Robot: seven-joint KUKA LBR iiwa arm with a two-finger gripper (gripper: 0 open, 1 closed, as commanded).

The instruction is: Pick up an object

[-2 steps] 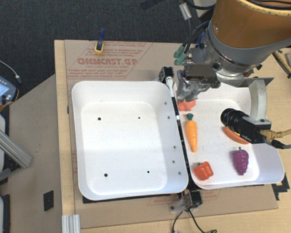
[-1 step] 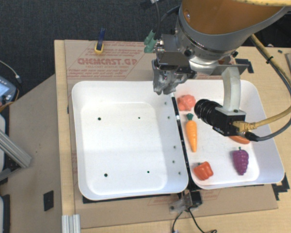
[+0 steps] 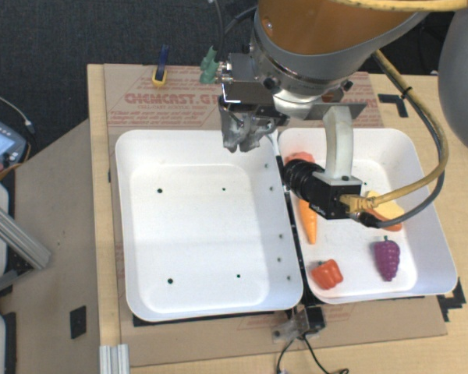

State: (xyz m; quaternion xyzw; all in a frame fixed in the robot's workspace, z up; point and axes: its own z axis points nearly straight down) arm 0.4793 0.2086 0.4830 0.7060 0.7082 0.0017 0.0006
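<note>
The only readable text is red print on the brown cardboard sheet (image 3: 140,100) under the bins, at 12 o'clock from the left bin (image 3: 132,209). It reads about "CHEMCAST", and the arm covers the letters after it. No other writing can be read.

Left bin (image 3: 140,232): white, shallow — four dark dots on its floor.
Right bin (image 3: 430,244): white, touching the left bin along a shared edge.
Board (image 3: 171,98): brown, under both bins — red lettering at its far edge.
Clamp (image 3: 161,68): blue and yellow, at the board's far edge.
</note>
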